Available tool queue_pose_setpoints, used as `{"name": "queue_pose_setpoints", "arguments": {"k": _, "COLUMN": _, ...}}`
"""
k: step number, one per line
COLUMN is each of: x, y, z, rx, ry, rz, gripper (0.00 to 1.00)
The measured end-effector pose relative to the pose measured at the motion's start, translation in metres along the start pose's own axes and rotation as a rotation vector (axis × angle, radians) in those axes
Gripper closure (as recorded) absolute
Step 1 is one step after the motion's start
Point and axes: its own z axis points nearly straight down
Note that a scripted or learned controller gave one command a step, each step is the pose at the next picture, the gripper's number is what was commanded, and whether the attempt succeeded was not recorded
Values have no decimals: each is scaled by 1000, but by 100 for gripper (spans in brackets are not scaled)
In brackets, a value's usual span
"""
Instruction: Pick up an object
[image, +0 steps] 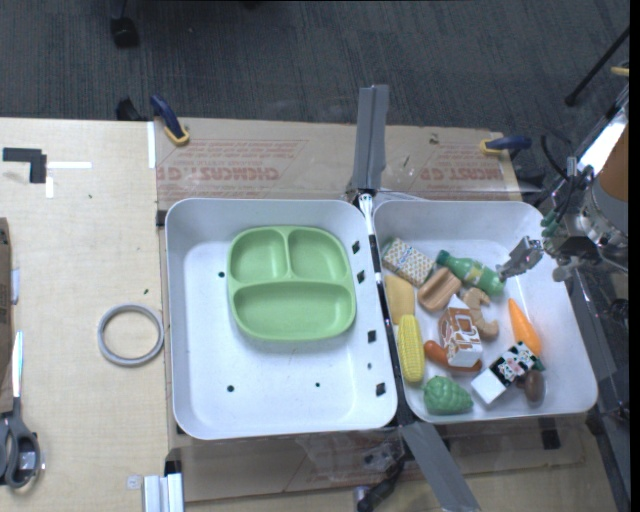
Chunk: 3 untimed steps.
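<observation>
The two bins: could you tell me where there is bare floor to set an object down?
The left bin has bare floor in front of and left of the green tray. The right bin is crowded through its middle with toy food; only its far strip, beside the gripper, is bare.

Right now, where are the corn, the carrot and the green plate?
corn (409, 348): camera view, middle of the yellow cob.
carrot (524, 328): camera view, middle of the orange body.
green plate (292, 310): camera view, its large bottom compartment.

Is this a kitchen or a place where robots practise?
Probably a robot practice lab, not a kitchen. The food in the right bin looks like toys, a gripper reaches in, and clamps hold cardboard to the workbench.
</observation>
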Motion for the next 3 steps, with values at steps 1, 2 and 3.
{"name": "queue_pose_setpoints", "arguments": {"k": 1, "x": 29, "y": 41, "z": 80, "rx": 2, "ry": 1, "rz": 289, "gripper": 0}}
{"name": "queue_pose_setpoints", "arguments": {"k": 2, "x": -15, "y": 68, "z": 127, "rx": -2, "ry": -1, "rz": 88, "gripper": 0}}
{"name": "queue_pose_setpoints", "arguments": {"k": 3, "x": -16, "y": 69, "z": 118, "rx": -2, "ry": -3, "rz": 85, "gripper": 100}}
